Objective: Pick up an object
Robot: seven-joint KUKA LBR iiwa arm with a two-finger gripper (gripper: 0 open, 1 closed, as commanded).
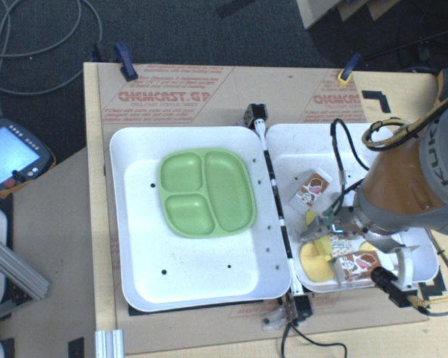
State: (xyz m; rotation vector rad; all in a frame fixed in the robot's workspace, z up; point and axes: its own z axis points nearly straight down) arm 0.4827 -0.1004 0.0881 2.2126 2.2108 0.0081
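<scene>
Gripper point(330, 228) sits low in the right white bin point(284, 136), amid the clutter; can't tell jaws' state, wrist hides them. Nearest pick: yellow round plastic piece point(313, 261), just below-left of it. Two printed brown-and-white snack packets: one point(311, 190) up-left, one point(356, 262) below-right. Left white bin point(134, 222): one green three-compartment plastic tray point(207, 192), well apart.
</scene>
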